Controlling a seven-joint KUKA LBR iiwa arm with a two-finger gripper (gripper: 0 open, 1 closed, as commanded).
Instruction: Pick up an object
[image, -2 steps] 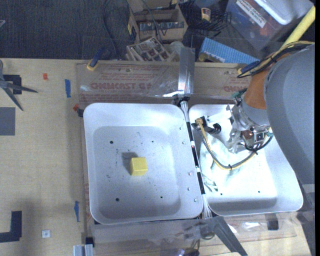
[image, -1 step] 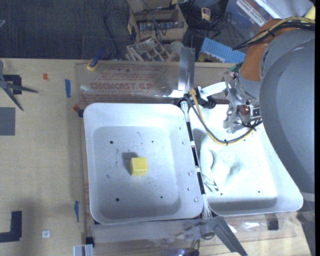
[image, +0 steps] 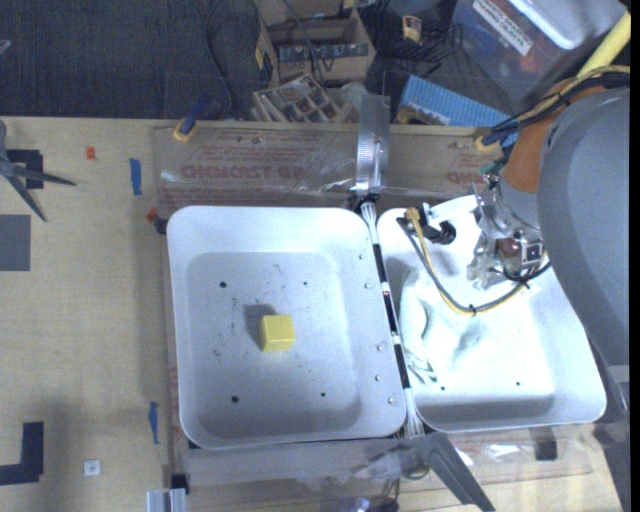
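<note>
I observed the counter (image: 80, 330), light wood, carrying two shallow white bins side by side. The arm (image: 590, 190), grey with an orange band above the wrist, reached in from the right and stood over the far part of the right bin (image: 520, 385). The left bin (image: 200, 250) lay touching it along a shared inner edge. I found the gripper (image: 487, 262) low over the far half of the right bin, with a yellow cable (image: 450, 298) looping beside it; I could not tell how the gripper was set. A pale grey-green smear or item (image: 425, 320) lay on that bin's floor, too indistinct to identify. The one clear object, a small yellow block (image: 278, 332), sat near the middle of the left bin, well apart from the gripper.
</note>
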